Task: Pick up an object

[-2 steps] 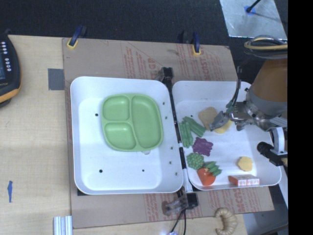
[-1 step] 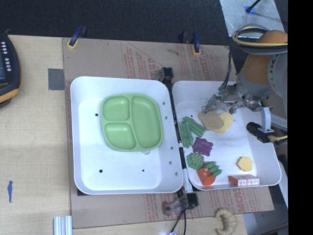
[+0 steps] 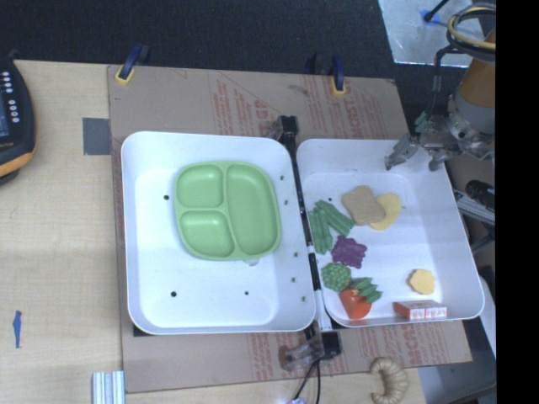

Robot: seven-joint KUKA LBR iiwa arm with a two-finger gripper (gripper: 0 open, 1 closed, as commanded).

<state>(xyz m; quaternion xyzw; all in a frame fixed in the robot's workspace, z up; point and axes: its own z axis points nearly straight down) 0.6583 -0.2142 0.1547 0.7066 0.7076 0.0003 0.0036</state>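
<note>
My gripper (image 3: 415, 157) hangs over the far right corner of the right bin (image 3: 459, 225), fingers spread and nothing between them. Below it in that bin lie a tan bread slice (image 3: 362, 204) overlapping a yellow chip (image 3: 387, 211), green beans (image 3: 329, 220), purple grapes (image 3: 348, 251), a broccoli piece (image 3: 335, 275), a red tomato with green leaves (image 3: 357, 300), a small orange-yellow piece (image 3: 422, 282) and a red-and-white block (image 3: 420, 311). The gripper is above and to the right of the bread slice, apart from every item.
The left bin (image 3: 143, 251) holds a light green divided plate (image 3: 227, 209). A black pendant (image 3: 13, 116) lies at the bench's left edge. Clamps (image 3: 128, 64) hold the cardboard at the back. A beige curled object (image 3: 390, 379) lies on the bench in front of the right bin.
</note>
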